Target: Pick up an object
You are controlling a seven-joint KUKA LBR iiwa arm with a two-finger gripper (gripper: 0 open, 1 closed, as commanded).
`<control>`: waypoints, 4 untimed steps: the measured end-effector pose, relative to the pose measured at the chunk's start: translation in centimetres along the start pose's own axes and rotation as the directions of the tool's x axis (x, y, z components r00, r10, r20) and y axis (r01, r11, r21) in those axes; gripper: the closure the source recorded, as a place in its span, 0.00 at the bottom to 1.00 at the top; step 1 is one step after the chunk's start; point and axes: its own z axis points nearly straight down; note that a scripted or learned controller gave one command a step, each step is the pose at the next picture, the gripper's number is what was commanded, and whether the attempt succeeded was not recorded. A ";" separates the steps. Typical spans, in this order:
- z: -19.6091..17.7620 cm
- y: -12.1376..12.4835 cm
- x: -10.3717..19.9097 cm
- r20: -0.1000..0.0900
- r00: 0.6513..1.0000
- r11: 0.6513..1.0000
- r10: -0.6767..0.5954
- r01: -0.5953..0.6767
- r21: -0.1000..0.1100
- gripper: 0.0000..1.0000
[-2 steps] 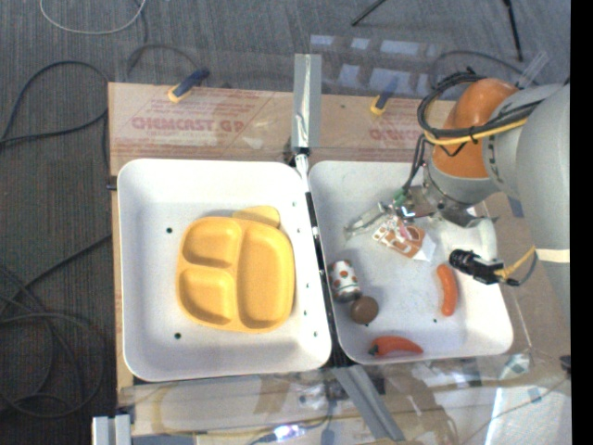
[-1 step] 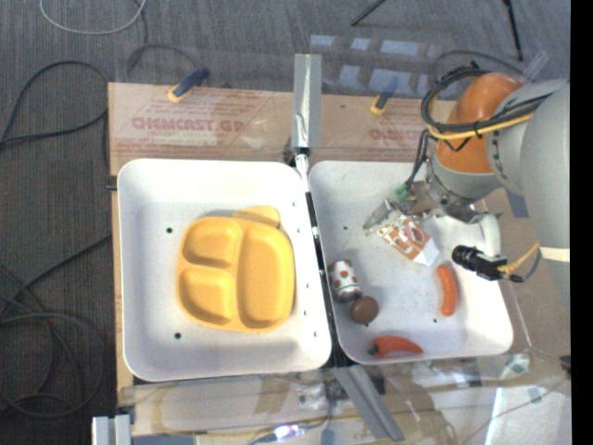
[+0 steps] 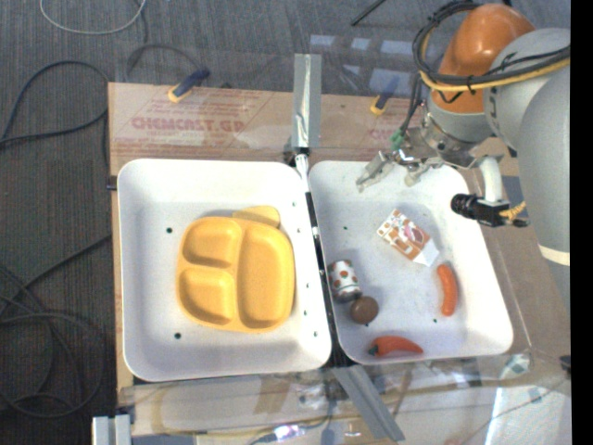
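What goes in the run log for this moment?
end effector: open, over right bin far edge, holding nothing | right bin: packet, sausage, can | left bin: yellow tray

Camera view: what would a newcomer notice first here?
Probably the yellow tray, which takes up most of the left bin. Next, the grey arm with its orange band, coming in from the right, with its end effector open over the far edge of the right bin. That bin holds small items, including a red pepper.

Yellow tray [image 3: 237, 273], white bins [image 3: 139, 248], orange sausage [image 3: 447, 288], red pepper [image 3: 397, 346].
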 end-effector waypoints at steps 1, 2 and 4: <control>0.0 0.0 0.0 0.000 1.000 1.000 0.000 0.000 0.001 0.00; 8.5 -3.2 -3.8 -0.003 0.992 0.992 0.126 -0.126 0.001 0.00; -0.7 0.5 3.5 0.001 0.964 0.964 0.265 -0.265 0.002 1.00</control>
